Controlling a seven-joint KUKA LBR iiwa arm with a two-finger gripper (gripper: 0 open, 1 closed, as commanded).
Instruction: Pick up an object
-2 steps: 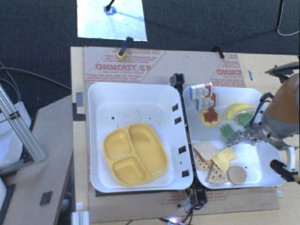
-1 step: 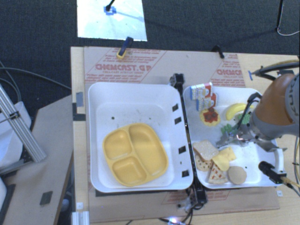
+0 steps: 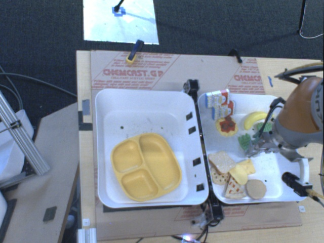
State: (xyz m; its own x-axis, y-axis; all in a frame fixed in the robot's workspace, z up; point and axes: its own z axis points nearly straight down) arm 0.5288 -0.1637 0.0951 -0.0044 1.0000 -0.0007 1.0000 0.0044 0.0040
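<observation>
While the arm (image 3: 298, 118) reached in from the right of the frame, its pincer (image 3: 255, 147) sat low in the right bin (image 3: 283, 186), beside green toy food (image 3: 245, 142). Whether it was open or closed could not be told. A yellow divided tray (image 3: 146, 166) lay in the left bin (image 3: 147, 103).

A: What lies under everything?

B: A dark blue-grey carpeted floor (image 3: 40, 29), with a pale, shiny square sheet (image 3: 120, 14) lying on it near the top, catching the light.

A: And the furniture?

B: A light wooden counter (image 3: 85, 75), topped by a clear plastic sheet with red lettering (image 3: 132, 72). At the left, a lower beige side table (image 3: 45, 186) abuts it, and a slanted silver aluminium rail (image 3: 20, 135) crosses above that table.

A: Any loose bits?

B: Thin grey cables (image 3: 30, 80) curve over the carpet at the left; another thin cable (image 3: 304, 14) hangs at the upper right.
</observation>
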